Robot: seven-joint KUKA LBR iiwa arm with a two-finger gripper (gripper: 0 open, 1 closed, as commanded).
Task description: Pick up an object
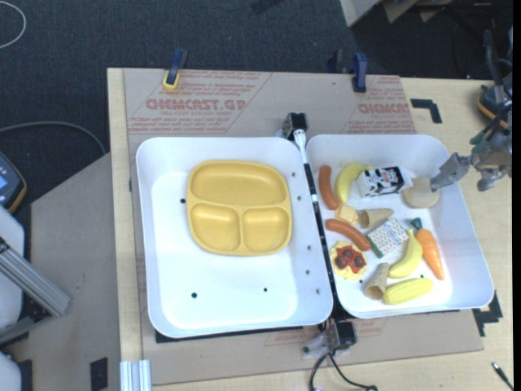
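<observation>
**White bins, right one packed with toy food, gripper parked at the edge**

White plastic everywhere on my feed: two shallow bins side by side on a cardboard-covered bench. Going from the near edge back.

Nearest to me in the right bin there's a yellow corn cob lying along the front wall, with a small cone just left of it. Right behind those sit a banana and an orange carrot, side by side and touching. Left of them is a red berry piece on a yellow slice. A bit further back: a sausage, a checkered packet and an ice cream cone. Toward the back wall there's a second sausage standing roughly lengthwise, a pale yellow-green fruit, a black-and-white carton, and a tan round thing near the right wall.

The left bin has a yellow three-compartment tray lying flat in its back half.

The gripper comes in from the right, over the right bin's far right rim, just beside that tan round thing. I can't tell from this angle whether the jaws are spread or closed, and I see nothing between them.

At the far bench edge, a yellow clamp and a blue clamp grip the cardboard.
</observation>
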